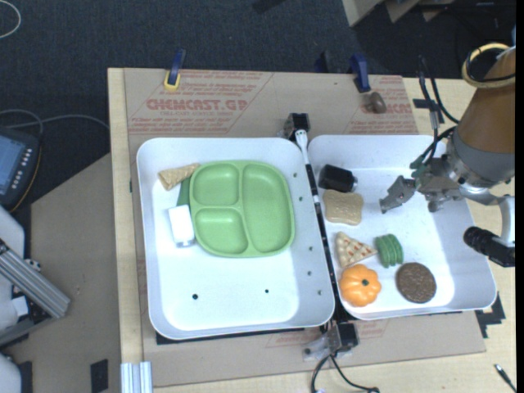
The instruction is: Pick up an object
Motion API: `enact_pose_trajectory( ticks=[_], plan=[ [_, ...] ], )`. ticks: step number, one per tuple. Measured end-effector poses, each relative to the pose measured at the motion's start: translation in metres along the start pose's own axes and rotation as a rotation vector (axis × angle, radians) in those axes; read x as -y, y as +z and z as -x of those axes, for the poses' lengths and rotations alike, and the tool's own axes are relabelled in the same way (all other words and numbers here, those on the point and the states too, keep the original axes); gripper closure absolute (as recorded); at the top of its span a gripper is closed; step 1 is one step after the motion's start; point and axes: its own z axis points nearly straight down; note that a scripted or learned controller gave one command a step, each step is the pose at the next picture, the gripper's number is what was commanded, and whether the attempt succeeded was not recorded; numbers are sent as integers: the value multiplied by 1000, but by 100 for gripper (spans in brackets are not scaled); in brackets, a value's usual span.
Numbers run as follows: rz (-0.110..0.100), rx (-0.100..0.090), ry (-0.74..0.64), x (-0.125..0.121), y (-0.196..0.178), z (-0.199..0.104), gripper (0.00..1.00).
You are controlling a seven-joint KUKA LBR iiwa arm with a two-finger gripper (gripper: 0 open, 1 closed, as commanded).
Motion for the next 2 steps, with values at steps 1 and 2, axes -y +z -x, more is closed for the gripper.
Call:
enact_pose_trajectory(
  ticks=[1, 2],
  plan=[
    [15, 2, -3, -3, -8, 0, 0],
    [9, 0, -3, -2, 36, -6, 0]
  ],
)
